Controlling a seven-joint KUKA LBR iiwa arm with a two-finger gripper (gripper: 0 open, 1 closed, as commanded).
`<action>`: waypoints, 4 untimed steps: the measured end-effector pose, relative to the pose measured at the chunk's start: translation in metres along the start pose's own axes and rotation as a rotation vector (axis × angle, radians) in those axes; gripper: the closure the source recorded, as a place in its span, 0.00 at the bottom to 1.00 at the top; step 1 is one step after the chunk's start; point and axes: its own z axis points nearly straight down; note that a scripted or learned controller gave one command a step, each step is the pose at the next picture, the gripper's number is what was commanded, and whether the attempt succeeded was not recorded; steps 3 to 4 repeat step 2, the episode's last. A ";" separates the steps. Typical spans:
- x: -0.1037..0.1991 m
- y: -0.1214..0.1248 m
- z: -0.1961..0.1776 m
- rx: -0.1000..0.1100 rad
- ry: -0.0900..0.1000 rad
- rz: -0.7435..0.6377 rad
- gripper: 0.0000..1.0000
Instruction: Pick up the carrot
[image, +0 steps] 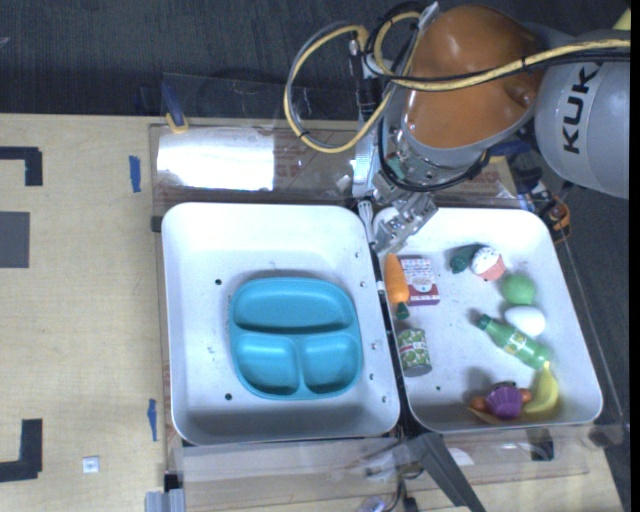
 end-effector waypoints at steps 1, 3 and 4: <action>-0.021 0.049 -0.043 0.001 0.004 -0.077 1.00; -0.058 0.049 0.001 -0.003 0.002 0.069 1.00; -0.058 0.049 0.001 -0.003 0.002 0.069 1.00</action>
